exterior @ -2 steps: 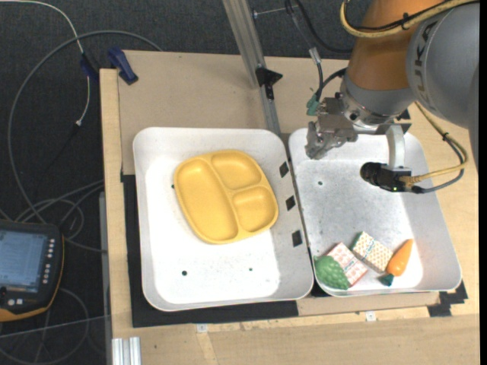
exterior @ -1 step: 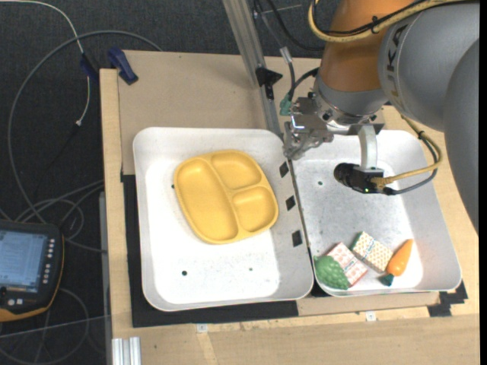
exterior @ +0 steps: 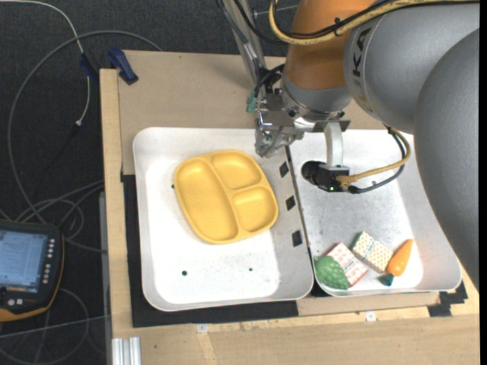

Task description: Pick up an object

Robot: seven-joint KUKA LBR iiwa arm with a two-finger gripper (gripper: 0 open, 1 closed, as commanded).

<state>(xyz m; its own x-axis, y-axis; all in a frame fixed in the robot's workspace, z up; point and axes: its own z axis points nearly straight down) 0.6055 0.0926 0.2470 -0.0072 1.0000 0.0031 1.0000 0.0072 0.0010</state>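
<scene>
Yellow divided plate (exterior: pixel 225 197) in left bin (exterior: pixel 152 226), long axis diagonal, open floor below, gripper (exterior: pixel 268 144) at its upper-right rim, finger state unclear.

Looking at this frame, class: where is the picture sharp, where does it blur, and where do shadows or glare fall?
Camera view: the yellow divided plastic plate and small toy items look sharp; the grey arm with its orange band looms close and softer; the gripper casts little shadow on the left white bin; lighting is even, with mild sheen on the orange band.

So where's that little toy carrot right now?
The toy carrot lies in the right bin's near corner, just right of two small boxes and a green toy.
</scene>
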